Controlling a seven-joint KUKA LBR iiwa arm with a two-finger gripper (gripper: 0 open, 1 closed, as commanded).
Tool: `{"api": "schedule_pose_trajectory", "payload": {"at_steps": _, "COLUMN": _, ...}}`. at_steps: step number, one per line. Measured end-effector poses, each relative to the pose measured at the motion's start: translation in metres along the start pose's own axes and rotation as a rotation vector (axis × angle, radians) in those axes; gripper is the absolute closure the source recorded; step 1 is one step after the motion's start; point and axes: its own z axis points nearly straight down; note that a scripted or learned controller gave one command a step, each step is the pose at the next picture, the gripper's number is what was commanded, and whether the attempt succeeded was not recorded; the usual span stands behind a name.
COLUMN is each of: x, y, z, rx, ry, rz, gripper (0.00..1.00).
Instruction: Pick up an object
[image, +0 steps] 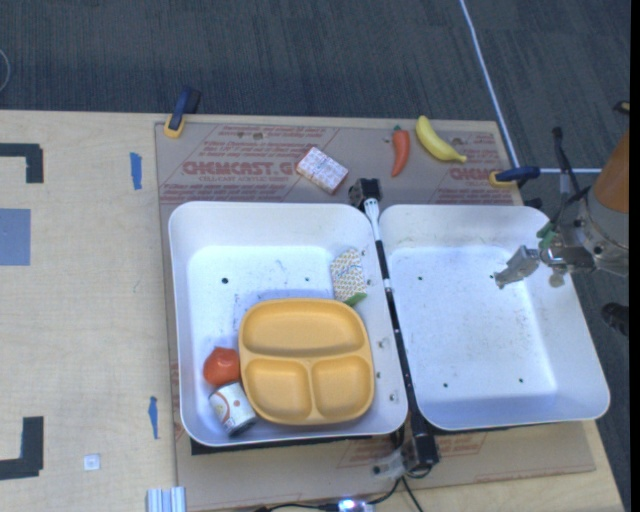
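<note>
The gripper (517, 268) hangs over the upper right part of the right bin (560, 400), reaching in from the right edge; whether it is released or clenched I cannot tell, and nothing shows between its tips. The things to pick lie in the left bin (190, 300). A yellow tray (305, 360) with three compartments fills its lower middle. Just left of the tray sits an orange-red ball (221, 366), and below that, touching the tray's corner, a small white can (230, 408) lies tilted. A patterned cloth (347, 274) rests near the bin's right wall, just above the tray. Behind the bins, on the board (250, 165), lie a small box (321, 169), a red pepper (400, 151) and a banana (437, 139), the last two close together.
</note>
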Motion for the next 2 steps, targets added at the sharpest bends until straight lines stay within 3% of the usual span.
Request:
{"api": "schedule_pose_trajectory", "payload": {"at_steps": 1, "x": -0.021, "y": 0.07, "z": 0.068, "rx": -0.018, "ry": -0.002, "rz": -0.006, "gripper": 0.0}}
{"api": "schedule_pose_trajectory", "payload": {"at_steps": 2, "x": -0.011, "y": 0.053, "z": 0.072, "rx": -0.024, "ry": -0.008, "rz": -0.005, "gripper": 0.0}}
